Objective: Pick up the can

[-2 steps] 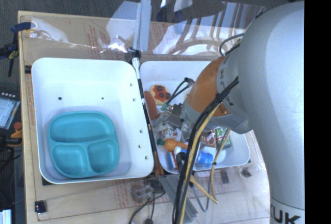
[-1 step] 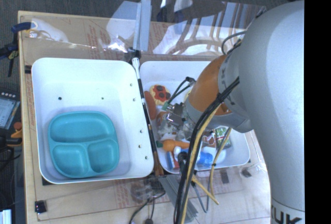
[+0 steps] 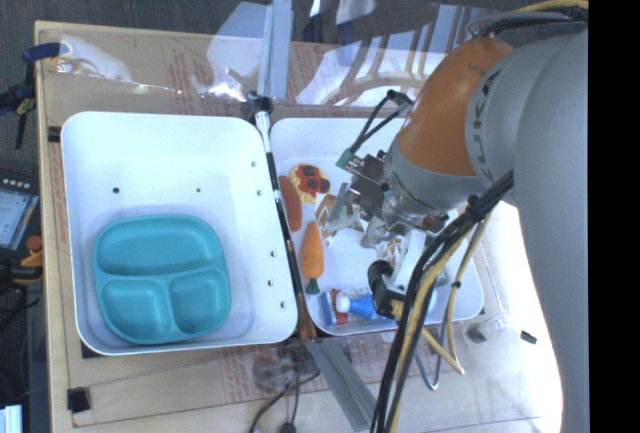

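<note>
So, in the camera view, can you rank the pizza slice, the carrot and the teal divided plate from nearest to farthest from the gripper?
1. Pizza slice: in the right bin, just left of the gripper and slightly above it.
2. Carrot: right bin, lower left of the gripper, close to the pizza slice's rank but slightly farther.
3. Teal divided plate: left bin, clearly farthest.

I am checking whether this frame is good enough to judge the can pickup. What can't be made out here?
- The gripper, camera view: the arm's wrist covers most of it, so its finger state is unclear.
- The can: no object in the right bin can be surely identified as it; the arm hides much of that bin.
- The blue and red item at the bin's near edge: cables cross it, too small to identify.
</note>
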`<state>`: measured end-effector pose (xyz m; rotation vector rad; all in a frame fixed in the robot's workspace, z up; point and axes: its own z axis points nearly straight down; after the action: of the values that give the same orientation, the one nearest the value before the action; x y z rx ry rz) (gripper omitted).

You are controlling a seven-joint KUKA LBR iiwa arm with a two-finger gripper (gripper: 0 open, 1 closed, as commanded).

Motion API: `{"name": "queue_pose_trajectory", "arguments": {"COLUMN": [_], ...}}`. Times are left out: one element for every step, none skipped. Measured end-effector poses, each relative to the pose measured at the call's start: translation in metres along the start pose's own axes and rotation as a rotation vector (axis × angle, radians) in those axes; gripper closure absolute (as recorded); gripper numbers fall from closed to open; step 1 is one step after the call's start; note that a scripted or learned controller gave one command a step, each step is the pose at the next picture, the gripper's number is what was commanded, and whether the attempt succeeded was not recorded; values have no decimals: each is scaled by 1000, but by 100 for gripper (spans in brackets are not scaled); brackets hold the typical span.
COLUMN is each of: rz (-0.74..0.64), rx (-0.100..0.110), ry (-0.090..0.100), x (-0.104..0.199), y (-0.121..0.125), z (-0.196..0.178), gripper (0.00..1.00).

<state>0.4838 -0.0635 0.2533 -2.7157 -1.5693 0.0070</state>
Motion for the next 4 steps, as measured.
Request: {"name": "queue_pose_trajectory", "arguments": {"rz": [-141, -396, -566, -759], "rx": [-1, -4, 0, 1], "ry": [-1, 0, 0, 0], "x": [39, 51, -16, -88], "y": [84, 82, 102, 88], "z": [-26, -112, -50, -29], "gripper": [100, 100, 100, 100]}}
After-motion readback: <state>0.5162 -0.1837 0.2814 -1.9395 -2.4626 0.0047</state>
